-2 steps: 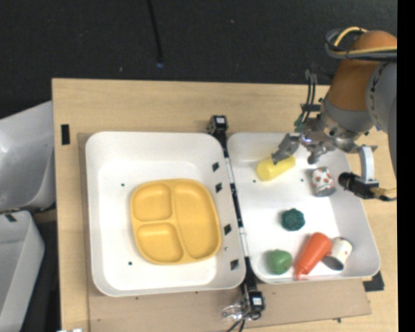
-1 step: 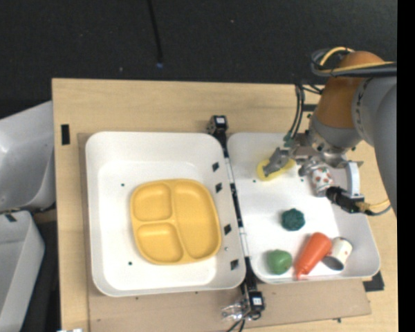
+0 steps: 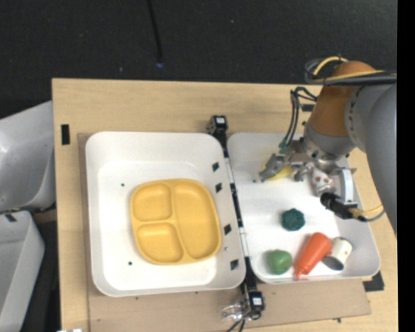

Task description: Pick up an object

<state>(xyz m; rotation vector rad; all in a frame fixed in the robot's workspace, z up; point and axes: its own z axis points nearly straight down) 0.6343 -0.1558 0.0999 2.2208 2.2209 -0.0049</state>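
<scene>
Hovering low in the right bin [image 3: 263, 206], gripper [image 3: 285, 166] is nearing something yellow [image 3: 282, 174] (identity unclear); finger state: cannot tell. Probably light, rigid; pinching mid-body seems best.

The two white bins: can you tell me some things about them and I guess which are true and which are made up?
1. The yellow tray lies in the left bin. True.
2. The orange carrot lies in the left bin. False: it lies in the right bin, near its front edge.
3. The claw is over the right bin. True.
4. The yellow tray has one big section. False: it has three.
5. The light green toy sits left of the carrot. True.
6. The dark green toy sits on the yellow tray. False: it sits in the right bin, apart from the tray.
</scene>
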